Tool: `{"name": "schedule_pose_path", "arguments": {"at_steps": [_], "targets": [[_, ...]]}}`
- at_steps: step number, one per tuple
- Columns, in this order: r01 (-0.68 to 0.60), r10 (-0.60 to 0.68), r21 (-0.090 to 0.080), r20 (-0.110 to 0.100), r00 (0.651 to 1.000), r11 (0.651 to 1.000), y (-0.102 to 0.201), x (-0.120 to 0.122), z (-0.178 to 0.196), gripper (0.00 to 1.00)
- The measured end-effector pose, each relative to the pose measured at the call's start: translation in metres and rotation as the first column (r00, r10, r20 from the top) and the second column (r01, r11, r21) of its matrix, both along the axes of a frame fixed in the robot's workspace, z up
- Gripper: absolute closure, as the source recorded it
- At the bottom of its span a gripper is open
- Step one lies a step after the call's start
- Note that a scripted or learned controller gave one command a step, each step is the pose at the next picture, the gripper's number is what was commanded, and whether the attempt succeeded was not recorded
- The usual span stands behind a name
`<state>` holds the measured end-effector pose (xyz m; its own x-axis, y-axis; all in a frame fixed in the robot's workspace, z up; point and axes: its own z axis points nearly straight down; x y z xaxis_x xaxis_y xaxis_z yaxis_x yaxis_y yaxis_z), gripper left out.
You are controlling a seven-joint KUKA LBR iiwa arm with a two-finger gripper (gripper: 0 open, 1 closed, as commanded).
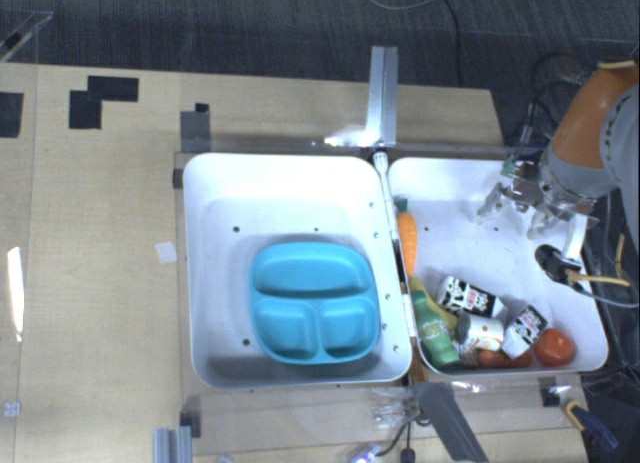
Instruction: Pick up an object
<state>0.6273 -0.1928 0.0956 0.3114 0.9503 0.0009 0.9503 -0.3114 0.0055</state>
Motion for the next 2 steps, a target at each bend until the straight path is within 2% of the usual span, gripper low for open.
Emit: {"name": "schedule_pose_path", "arguments": {"at_steps": [1, 2], "targets": [[-0.035, 0.035, -0.001, 0.003, 0.999, 0.999, 0.003, 0.001, 0.131, 0.00], [0.010, -0.010, 0.000, -0.002, 1.000, 1.000, 0.002, 0.001, 0.073, 0.00]]}}
